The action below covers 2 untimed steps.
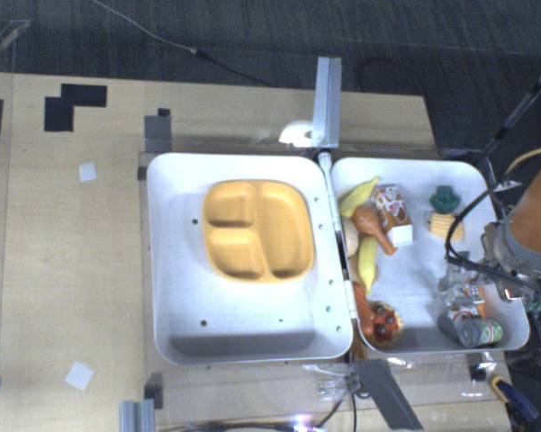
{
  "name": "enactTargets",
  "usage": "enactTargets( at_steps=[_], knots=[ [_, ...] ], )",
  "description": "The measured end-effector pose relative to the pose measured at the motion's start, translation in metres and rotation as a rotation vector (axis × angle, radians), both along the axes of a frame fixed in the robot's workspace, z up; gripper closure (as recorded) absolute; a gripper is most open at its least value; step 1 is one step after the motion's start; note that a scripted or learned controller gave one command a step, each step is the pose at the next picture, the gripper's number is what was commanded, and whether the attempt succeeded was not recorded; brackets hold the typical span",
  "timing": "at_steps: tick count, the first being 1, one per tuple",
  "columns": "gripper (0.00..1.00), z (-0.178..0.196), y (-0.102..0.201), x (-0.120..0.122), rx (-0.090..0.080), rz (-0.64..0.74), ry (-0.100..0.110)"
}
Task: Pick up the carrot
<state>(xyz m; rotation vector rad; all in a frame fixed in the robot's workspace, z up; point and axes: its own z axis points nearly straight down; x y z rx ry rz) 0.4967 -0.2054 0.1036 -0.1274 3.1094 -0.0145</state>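
Nearest the camera: grey arm with the orange band [531,219], in over the right bin's right edge. Two-finger gripper [473,300] hangs low over that bin's front-right corner, just above a silver-and-green can [475,332]. Can't tell its opening from this view, and nothing is visibly in it.

Carrot: best guess is the slim orange-red piece [362,306] along the front of the right bin's left wall, touching a dark red round fruit [383,322]. Low confidence; it's small.

Step, as I judge it: approach, no grasp yet. Gripper is well apart from the carrot. Next move calls for a traverse across the bin to its front-left corner, then a descent aligned with the carrot's long axis, clear of the wall.

Counts:
- shallow white bins: 2 (left [175,268], right [414,268])
- yellow three-compartment plastic plate [256,229]: 1, left bin
- yellow bananas: 2 ( [357,195], [367,260])
- brown drumstick [375,226]: 1
- can: 1
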Motion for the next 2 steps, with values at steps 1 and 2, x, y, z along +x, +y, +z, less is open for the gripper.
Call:
enactTargets(
  at_steps=[1, 2],
  knots=[
    [1.0, -0.013, 0.0, 0.002, 0.002, 0.096, 0.016],
    [1.0, 0.0, 0.001, 0.006, -0.002, 0.103, 0.004]
  ],
)
